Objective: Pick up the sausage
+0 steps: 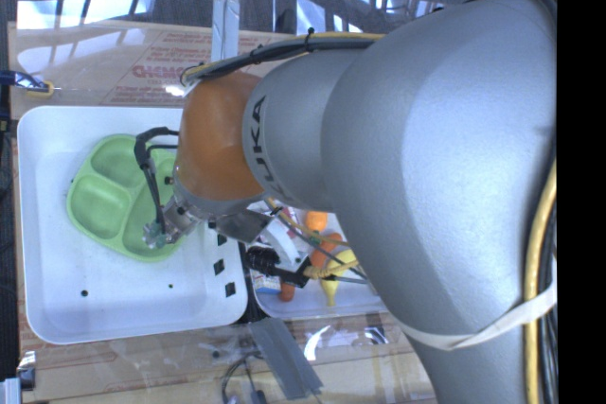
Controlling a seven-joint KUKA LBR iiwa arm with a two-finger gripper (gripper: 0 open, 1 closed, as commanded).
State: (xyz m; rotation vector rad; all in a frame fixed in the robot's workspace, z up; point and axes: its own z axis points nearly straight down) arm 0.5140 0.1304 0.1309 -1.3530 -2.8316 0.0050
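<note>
My gripper (154, 236) hangs low over the near right rim of a green divided plate (104, 194) in the left bin (57, 298). The grey arm with its orange band (213, 147) covers most of the right bin. A small reddish-brown piece (287, 291), perhaps the sausage, lies at the near edge of the right bin among other toys, apart from the gripper. Nothing is seen held by the gripper.
Orange and yellow toy foods (327, 255) lie in the visible strip of the right bin (312, 306). A black cable (147, 161) loops over the plate. The white divider between the bins (227, 284) has black markers on it. A cardboard sheet (123, 61) lies behind the bins.
</note>
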